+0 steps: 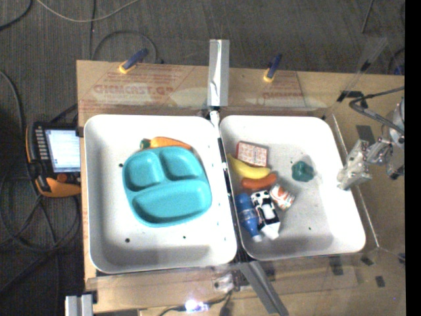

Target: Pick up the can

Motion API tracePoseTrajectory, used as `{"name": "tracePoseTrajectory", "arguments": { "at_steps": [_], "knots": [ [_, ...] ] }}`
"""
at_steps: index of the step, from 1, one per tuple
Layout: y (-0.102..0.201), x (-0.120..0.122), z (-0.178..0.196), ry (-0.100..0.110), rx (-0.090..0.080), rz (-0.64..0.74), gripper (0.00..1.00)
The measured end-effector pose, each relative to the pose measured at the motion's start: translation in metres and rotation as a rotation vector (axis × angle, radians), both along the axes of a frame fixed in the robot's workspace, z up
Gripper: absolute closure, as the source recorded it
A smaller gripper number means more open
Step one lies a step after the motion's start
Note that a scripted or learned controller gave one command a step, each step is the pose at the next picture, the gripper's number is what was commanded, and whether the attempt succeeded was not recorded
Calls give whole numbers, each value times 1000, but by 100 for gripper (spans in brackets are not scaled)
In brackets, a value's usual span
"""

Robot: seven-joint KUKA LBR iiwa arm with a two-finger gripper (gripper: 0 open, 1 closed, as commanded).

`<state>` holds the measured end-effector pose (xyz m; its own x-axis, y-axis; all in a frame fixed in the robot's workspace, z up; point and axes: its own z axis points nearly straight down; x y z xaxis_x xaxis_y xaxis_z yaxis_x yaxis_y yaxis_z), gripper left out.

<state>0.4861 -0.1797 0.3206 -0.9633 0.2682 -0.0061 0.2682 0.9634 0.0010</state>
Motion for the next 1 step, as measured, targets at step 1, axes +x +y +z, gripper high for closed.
{"name": "tracePoseTrajectory", "arguments": {
  "at_steps": [1],
  "knots": [
    [1, 10, 0, 1, 1, 17, 100]
  ]
}}
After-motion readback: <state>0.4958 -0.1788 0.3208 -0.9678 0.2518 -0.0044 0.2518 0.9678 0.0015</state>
